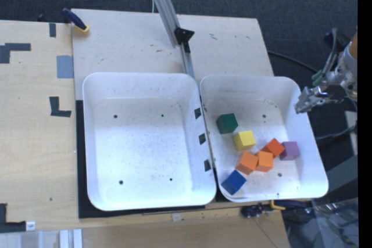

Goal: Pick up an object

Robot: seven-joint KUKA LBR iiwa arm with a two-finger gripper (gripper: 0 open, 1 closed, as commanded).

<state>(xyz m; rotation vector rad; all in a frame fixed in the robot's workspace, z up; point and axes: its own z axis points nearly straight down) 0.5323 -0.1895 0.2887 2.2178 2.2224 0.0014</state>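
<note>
The gripper [306, 100] is positioned at the 3 o'clock rim of the right bin [290, 87]; its finger state cannot be told. Nothing is seen held. Green [227, 122], yellow [244, 139], orange [256, 161], purple [290, 150] and blue [233, 182] cubes are clustered at the bin's 6 o'clock. A metal rail [163, 0] is located at the 12 o'clock side.

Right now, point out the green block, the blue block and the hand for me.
green block [227, 122], camera view, on its top face
blue block [233, 182], camera view, on its top face
hand [304, 101], camera view, at the fingertips beside the right bin's rim
</note>
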